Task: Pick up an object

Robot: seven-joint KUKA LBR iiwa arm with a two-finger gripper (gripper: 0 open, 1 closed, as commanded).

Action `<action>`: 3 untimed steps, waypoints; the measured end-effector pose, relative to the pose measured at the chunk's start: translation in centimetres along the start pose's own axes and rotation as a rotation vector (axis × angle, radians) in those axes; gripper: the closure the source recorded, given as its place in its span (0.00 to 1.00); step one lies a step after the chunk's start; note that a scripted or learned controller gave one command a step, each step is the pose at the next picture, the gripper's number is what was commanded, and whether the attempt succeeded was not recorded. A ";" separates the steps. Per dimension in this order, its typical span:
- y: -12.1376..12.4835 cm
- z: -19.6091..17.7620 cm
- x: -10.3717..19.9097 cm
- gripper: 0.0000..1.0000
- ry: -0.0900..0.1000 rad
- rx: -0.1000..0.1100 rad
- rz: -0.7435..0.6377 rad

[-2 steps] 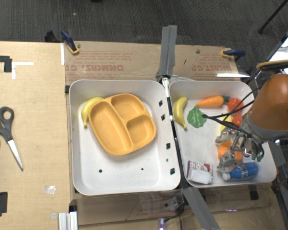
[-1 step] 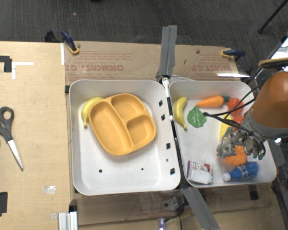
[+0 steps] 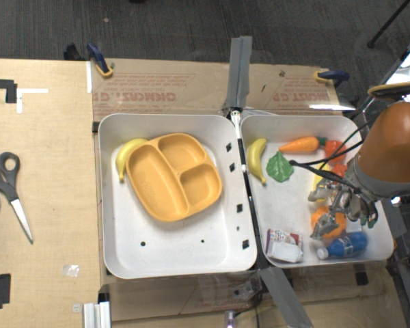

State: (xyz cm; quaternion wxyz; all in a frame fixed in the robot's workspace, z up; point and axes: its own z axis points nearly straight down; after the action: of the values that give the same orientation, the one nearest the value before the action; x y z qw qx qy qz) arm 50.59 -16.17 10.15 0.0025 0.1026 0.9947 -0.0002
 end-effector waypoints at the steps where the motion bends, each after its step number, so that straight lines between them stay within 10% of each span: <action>1: 0.0 -0.9 -0.2 1.00 -0.004 0.000 -0.001; 2: 0.0 -0.9 -0.2 0.00 -0.004 0.000 -0.001; 3: -2.0 0.6 1.9 0.00 -0.011 -0.002 0.049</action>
State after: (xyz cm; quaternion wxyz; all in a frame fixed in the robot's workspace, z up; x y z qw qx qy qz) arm 48.31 -17.70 9.49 0.0080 0.1268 0.9919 0.0002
